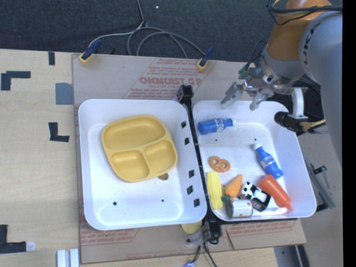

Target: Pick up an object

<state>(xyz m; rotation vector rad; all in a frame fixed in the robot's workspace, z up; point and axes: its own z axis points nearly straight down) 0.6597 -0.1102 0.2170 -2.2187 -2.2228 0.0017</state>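
A yellow divided plate (139, 147) is lying in the left bin (94, 204) on the worktop (33, 166). In the right bin (303, 166), a blue bottle (215, 125) is lying on its side near the far wall, a pretzel (219, 163) is sitting mid-floor, and a corn cob (214, 189), a small carrot (233, 187), a black-and-white toy (257, 193), a second blue bottle (268, 161) and a large carrot (275, 190) are crowding the near corner. The hand (242, 100) is hovering over the right bin's far edge, its fingers spread and pinching nothing.
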